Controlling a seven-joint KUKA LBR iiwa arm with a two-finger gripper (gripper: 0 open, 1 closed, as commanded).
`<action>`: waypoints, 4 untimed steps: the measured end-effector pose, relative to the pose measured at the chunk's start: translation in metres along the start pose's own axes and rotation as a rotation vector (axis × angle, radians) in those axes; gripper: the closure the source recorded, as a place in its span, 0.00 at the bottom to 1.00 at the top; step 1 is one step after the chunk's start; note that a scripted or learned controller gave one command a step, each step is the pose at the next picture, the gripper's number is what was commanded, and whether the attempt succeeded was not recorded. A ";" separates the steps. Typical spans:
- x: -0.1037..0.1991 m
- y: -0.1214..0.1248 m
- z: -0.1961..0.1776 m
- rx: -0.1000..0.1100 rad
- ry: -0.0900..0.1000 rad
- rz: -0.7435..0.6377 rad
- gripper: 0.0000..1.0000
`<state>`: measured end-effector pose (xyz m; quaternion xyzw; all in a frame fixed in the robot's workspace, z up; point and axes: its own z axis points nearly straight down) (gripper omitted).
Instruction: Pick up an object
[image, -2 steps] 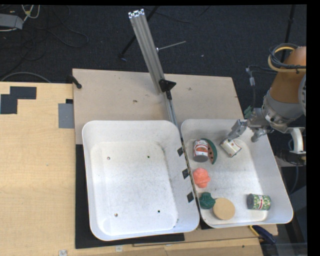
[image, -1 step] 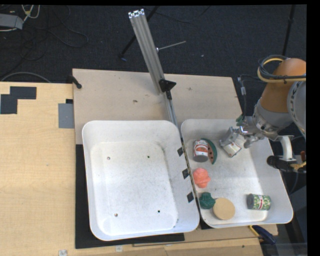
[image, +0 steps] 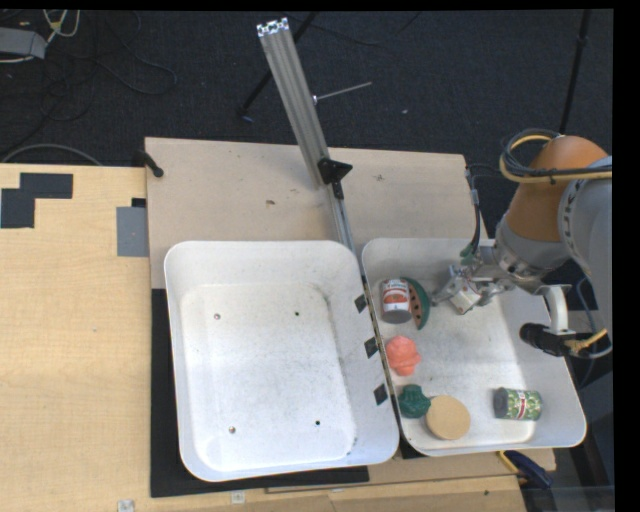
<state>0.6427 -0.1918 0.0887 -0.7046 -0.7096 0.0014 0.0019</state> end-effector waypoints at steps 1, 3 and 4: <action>0.000 0.000 -0.009 0.002 0.000 -0.002 1.00; -0.001 0.002 -0.128 -0.006 -0.002 0.003 1.00; -0.002 0.002 -0.155 -0.004 -0.001 0.002 1.00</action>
